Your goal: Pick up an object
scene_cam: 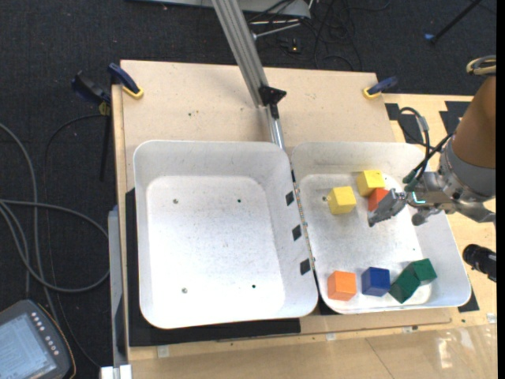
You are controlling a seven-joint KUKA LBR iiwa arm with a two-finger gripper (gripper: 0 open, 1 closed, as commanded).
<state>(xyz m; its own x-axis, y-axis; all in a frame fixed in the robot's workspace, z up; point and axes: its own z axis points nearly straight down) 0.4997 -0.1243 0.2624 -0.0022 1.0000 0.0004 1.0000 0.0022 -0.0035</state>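
In the right bin [442, 243], my gripper [402, 211] hangs over the upper middle, its jaws spread open with nothing between them. Its left finger [383, 212] partly covers a red-orange block [376, 197]. That block lies beside a yellow block [368, 181]. A second yellow block [342, 200] sits further left. Along the bin's front edge are an orange block [342, 284], a blue block [376, 281] and two green blocks [406, 287] [424, 270].
The left bin [158, 164] adjoins the right one along a middle divider [298, 219]. A slanted metal pole [241, 42] runs from the top down to the bins' back edge. The arm's cables [422, 144] trail at the right.
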